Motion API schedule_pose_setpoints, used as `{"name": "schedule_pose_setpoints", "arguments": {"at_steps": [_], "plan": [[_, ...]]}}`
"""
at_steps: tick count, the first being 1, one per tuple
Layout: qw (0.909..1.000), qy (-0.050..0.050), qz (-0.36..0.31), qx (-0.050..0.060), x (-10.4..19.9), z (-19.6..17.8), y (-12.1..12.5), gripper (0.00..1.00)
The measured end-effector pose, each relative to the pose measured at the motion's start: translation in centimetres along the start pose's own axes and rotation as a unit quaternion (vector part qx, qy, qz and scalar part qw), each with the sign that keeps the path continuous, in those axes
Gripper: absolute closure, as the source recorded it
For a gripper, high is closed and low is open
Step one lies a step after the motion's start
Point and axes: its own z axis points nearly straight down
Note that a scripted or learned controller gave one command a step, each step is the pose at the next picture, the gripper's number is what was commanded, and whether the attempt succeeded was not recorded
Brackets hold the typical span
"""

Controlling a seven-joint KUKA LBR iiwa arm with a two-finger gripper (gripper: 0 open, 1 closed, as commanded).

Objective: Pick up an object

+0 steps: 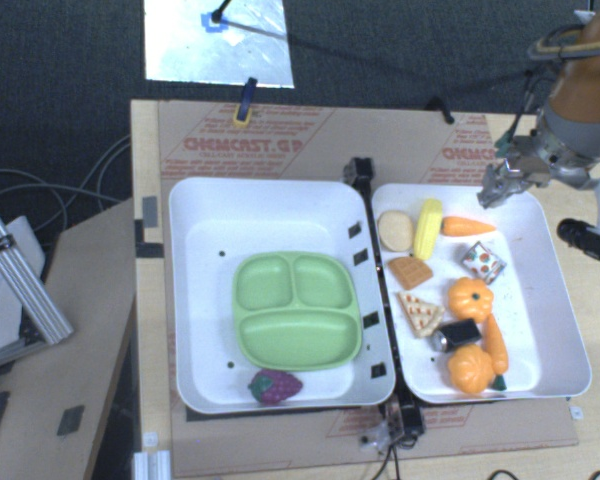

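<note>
Waiting in the right bin (540, 268) are my candidates: a carrot (468, 226) at the far side, a corn cob (428, 229) just left of it, and an orange pumpkin (470, 296) nearer the middle. Nothing is lifted yet, so the whole pick is left to do. My gripper (497, 188) hangs over the bin's far right corner, near the carrot, carrying nothing; how wide it stands I cannot tell. On the cardboard (245, 133) beyond the bins, red print reads roughly "CHEMCAST".
</note>
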Motion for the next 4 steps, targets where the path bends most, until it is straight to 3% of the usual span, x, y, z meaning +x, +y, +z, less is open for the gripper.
{"name": "schedule_pose_setpoints", "arguments": {"at_steps": [2, 3, 4], "plan": [[1.0, 0.0, 0.0, 0.001, 9.9, 1.9, -2.7, 1.0], [1.0, 0.0, 0.0, 0.001, 14.4, 1.9, -5.3, 1.0], [1.0, 0.0, 0.0, 0.0, 19.1, 1.0, -5.7, 1.0]]}}
